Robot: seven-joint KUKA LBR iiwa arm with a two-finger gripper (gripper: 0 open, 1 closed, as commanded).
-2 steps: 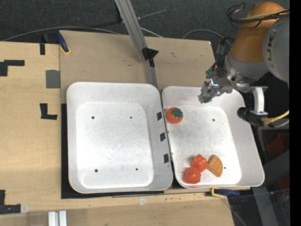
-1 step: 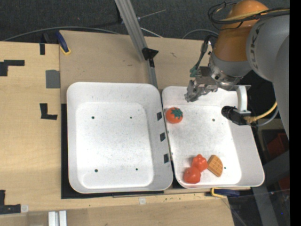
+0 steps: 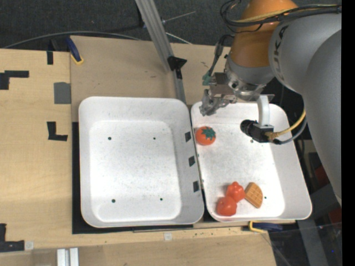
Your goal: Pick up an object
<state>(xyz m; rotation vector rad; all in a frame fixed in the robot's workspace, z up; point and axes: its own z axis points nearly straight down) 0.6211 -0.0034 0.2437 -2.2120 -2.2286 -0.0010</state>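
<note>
Three small toys sit in your right-hand shallow white plastic bin (image 3: 277, 148): a round orange-red tomato-like fruit with a green top (image 3: 206, 136) near its left wall, plus a red pepper-shaped piece (image 3: 230, 198) and a tan waffle-like biscuit (image 3: 254, 194) down at the near end. Your tool (image 3: 209, 107) hovers at the bin's far left corner, just above the round fruit, carrying nothing; how wide it stands you can't tell. Watch the risk: a descent here lands on the rim or wall, and the fruit could roll away.
</note>
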